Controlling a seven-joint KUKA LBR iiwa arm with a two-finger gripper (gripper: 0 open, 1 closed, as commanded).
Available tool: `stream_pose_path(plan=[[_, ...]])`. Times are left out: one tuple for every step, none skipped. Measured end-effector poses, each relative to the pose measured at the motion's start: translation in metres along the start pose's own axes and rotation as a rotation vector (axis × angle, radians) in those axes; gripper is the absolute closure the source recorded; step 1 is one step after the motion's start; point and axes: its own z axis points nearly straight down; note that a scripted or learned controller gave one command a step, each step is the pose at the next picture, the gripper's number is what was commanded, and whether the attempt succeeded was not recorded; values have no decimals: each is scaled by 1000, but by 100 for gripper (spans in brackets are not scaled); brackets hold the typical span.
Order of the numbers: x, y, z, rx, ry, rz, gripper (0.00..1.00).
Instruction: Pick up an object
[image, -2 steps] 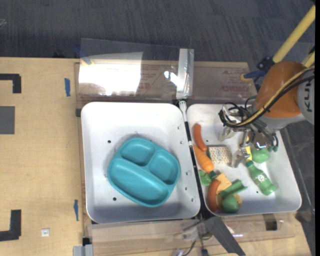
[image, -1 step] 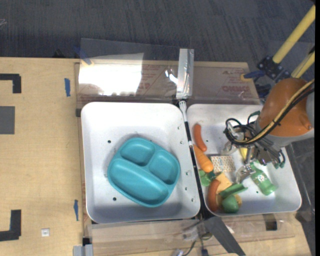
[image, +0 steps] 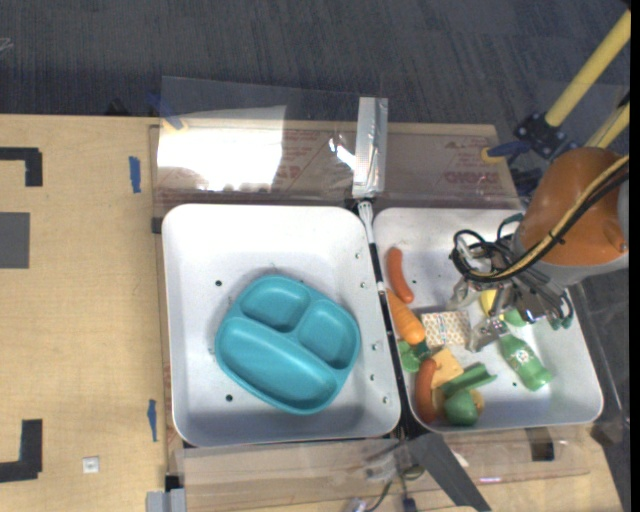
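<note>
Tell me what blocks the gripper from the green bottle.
Nothing visible does. The gripper hangs low in the right bin, and the green bottle lies just beside it toward the near wall, with open floor between them.

The counter (image: 70, 330) is a pale wooden board with black angular marks near its left edge and short strips of blue tape (image: 134, 173) on it. Two shallow white bins sit directly on it, side by side and touching along a shared edge. The left bin (image: 190, 250) lies near the middle of the counter; the right bin (image: 570, 395) sits at its right end. Behind both bins, a clear plastic sheet (image: 230, 150) lies across a cardboard panel (image: 440, 165), with a silver tape strip (image: 370, 145) running upright between them.
</note>
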Motion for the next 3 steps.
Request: stream_pose_path(plan=[[-3,1,-11,3,-8,-1,100],[-6,1,-22,5,-15,-3,100],[-86,60,-86,-8,10,-161,100]])
